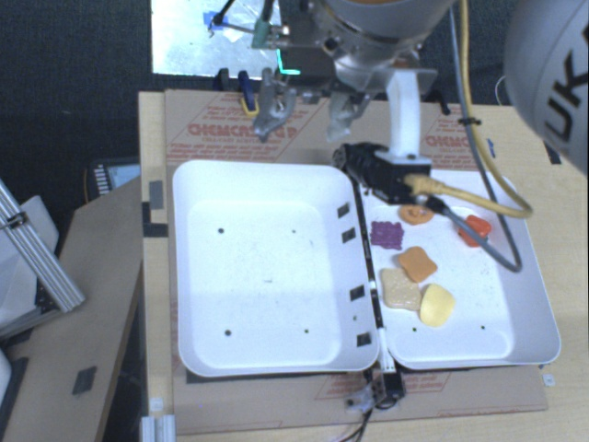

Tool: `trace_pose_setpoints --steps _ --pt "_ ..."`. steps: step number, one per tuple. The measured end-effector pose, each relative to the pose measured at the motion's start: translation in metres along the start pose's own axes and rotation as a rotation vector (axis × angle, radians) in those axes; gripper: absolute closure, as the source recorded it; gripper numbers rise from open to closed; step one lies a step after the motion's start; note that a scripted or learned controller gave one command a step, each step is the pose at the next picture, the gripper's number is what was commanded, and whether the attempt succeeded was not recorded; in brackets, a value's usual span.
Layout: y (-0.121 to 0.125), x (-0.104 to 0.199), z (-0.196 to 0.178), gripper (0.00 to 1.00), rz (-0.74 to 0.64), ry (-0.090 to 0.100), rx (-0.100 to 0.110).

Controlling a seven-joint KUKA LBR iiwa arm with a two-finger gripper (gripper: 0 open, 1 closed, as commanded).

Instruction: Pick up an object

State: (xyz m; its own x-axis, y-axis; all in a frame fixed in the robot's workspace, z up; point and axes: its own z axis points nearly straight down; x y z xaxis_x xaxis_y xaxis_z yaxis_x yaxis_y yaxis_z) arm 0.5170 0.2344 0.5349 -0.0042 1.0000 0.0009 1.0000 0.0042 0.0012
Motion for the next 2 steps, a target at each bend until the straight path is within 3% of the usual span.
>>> trace_pose_setpoints --steps 1,2 --pt "0.0002 0.0003 -0.0116 1.00 -0.003 0.002 -0.003" --pt "0.0002 0.0003 -0.0111 0.00 -0.004 0.001 -0.002"
